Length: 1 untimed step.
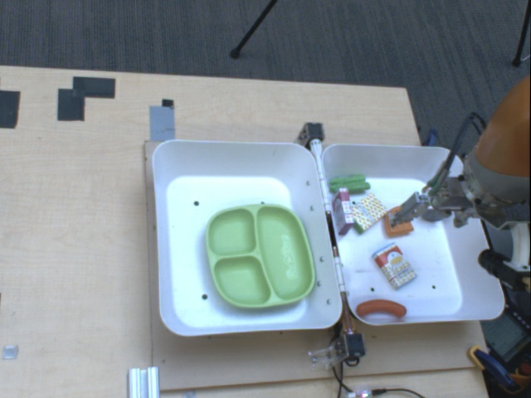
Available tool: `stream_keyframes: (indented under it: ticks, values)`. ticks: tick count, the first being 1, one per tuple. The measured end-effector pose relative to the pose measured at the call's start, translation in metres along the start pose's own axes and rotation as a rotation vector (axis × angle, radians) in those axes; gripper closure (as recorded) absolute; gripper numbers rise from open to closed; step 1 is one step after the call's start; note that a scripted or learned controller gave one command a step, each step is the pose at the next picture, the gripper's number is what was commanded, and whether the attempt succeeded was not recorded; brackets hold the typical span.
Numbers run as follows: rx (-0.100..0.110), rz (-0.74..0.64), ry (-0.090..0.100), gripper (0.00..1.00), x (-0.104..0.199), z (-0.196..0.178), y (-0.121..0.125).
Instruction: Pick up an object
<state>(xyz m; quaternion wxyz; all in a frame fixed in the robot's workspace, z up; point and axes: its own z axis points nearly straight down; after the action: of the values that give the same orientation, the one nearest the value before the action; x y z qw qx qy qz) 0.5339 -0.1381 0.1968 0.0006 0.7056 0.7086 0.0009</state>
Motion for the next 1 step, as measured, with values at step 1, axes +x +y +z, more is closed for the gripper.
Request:
stream_keyframes:
  ticks: [1]
  values:
    - [-0.001, 0.002, -0.001, 0.0, -0.0008, 0.1103, -0.0451]
